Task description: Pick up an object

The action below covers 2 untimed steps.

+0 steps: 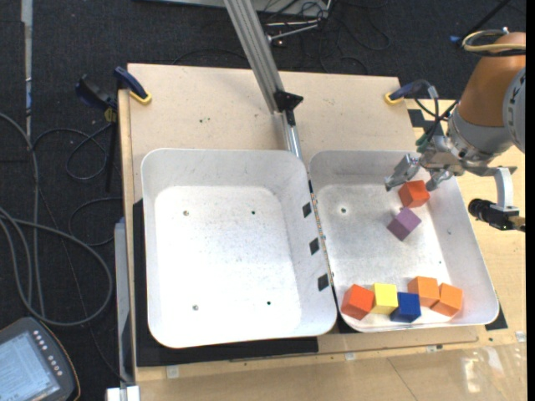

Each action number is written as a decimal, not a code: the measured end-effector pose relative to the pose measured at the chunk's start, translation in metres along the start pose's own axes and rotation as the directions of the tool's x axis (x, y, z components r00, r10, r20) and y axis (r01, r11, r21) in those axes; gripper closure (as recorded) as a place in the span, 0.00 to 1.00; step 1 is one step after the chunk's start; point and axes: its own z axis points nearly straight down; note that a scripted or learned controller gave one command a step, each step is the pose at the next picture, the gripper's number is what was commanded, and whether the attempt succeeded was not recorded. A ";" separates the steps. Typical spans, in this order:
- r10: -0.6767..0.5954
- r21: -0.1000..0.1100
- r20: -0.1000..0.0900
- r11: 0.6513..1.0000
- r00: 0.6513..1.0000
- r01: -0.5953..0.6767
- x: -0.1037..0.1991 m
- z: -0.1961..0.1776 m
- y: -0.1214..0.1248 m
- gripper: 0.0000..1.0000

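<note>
My gripper (420, 176) hangs over the back of the right bin (475, 249), with its two fingers spread apart and open. An orange cube (413, 194) lies just below and between the fingertips, and I cannot tell whether they touch it. A purple cube (405, 223) lies a little nearer the front. Along the bin's front wall sit an orange cube (359, 300), a yellow cube (385, 296), a blue cube (408, 306) and two more orange cubes (425, 290) (450, 298).
The left bin (159, 224) stands beside the right one, with a shared ridge between them. A slanted metal pole (259, 57) rises from behind the bins. Blue-and-yellow clamps (134, 86) (405, 92) grip the board's back corners.
</note>
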 end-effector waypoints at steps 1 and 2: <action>0.001 -0.019 0.007 1.000 1.000 -0.001 -0.002 0.030 0.004 0.00; -0.002 -0.022 0.010 1.000 1.000 0.002 -0.002 0.021 0.005 1.00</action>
